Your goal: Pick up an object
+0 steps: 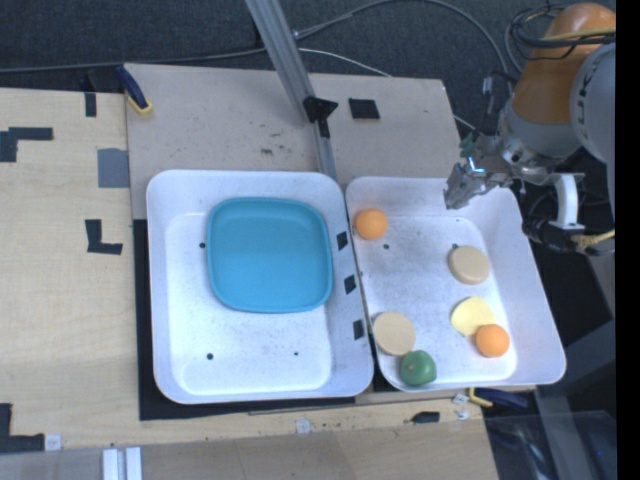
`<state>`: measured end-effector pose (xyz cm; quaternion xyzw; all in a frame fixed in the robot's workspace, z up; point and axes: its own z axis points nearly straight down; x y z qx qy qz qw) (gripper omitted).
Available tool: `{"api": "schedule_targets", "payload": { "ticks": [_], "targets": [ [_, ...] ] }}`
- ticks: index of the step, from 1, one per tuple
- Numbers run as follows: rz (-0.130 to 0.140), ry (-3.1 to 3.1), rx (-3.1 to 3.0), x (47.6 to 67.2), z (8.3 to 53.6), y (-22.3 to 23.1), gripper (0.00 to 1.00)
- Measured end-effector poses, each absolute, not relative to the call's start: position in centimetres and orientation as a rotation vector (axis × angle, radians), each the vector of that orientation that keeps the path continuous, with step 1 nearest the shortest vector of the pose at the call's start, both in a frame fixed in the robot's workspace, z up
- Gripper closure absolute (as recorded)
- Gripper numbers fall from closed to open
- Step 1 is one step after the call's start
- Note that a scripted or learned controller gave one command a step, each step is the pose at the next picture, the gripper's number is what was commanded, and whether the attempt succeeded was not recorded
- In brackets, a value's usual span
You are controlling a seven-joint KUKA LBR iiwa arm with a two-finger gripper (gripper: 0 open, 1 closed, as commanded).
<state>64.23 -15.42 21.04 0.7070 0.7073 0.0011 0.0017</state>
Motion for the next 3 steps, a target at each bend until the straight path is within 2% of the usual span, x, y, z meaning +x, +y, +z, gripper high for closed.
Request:
{"api": "schedule_targets", "payload": {
  "ticks": [1,3],
  "targets": [
    [0.004,2.220,2.218,64.3,26.1,-15.4,1.00],
    [-0.001,2.227,2.218,62.1,23.5,-5.0,1.00]
  ]
}}
